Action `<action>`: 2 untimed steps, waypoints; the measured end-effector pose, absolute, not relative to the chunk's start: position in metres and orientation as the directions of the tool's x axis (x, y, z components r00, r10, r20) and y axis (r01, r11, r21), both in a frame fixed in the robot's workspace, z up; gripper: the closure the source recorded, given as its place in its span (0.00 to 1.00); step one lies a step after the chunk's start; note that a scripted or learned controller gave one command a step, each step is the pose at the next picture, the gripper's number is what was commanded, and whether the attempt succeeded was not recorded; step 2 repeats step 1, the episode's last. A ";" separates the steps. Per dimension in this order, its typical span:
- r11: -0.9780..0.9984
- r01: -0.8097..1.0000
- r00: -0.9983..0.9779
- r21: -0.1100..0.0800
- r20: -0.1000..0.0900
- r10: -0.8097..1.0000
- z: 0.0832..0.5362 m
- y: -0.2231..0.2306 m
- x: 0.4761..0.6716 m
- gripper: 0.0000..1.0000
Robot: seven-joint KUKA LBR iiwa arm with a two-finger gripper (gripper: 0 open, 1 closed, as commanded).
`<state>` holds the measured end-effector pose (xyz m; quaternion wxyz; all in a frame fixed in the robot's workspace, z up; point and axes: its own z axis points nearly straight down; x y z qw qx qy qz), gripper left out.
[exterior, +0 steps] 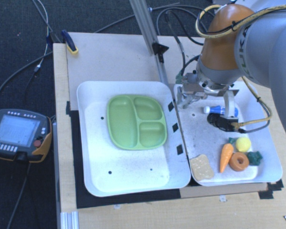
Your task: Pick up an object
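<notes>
Over the right bin [271, 151], arm bent downward, gripper [188, 97] near the bin's far-left corner, finger state unclear

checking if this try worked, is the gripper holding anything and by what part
It cannot be told. The gripper hangs low over the right bin, near its upper left corner, and nothing shows in its grip. The carrot lies loose in the bin.

Partial letters "KUK" on grey arm [269, 37]; no other legible text.
</notes>
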<state>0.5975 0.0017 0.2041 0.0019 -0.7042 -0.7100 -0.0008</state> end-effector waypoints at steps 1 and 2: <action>0.006 1.000 -0.006 -0.002 0.003 1.000 0.208 0.059 0.589 1.00; 0.006 1.000 -0.006 -0.002 0.003 1.000 0.208 0.059 0.589 1.00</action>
